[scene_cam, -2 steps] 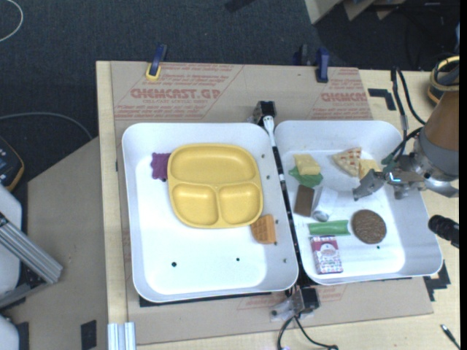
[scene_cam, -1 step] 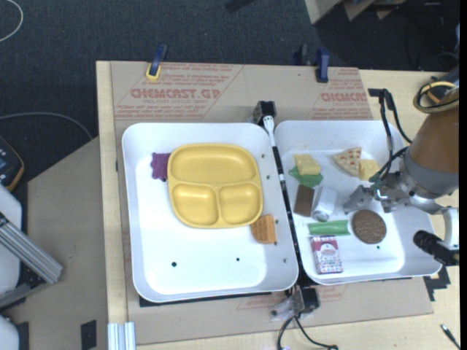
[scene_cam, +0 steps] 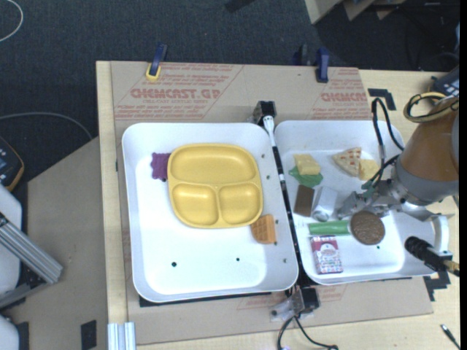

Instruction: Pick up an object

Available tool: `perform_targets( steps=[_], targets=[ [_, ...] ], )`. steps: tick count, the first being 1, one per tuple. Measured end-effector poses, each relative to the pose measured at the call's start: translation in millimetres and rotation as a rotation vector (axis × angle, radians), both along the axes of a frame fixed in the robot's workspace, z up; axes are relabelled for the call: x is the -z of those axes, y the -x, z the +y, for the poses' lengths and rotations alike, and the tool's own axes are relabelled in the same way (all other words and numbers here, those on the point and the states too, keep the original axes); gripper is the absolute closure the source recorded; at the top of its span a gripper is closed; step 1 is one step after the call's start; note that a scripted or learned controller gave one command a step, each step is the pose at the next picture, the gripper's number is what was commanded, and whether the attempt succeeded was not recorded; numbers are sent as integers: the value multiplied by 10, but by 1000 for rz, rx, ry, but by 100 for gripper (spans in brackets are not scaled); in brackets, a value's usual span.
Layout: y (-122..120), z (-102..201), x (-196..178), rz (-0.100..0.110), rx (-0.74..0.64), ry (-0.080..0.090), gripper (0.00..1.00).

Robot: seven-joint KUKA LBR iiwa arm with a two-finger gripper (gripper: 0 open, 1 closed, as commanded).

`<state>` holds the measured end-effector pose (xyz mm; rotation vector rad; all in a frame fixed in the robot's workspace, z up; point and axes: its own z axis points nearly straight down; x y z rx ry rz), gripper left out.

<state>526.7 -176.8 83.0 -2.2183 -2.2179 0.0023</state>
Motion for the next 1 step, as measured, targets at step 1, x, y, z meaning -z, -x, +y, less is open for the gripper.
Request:
perform_targets(
  steps=[1],
  targets=[
    [-8, -7, -121, -5, 1, 2, 100]
  ],
)
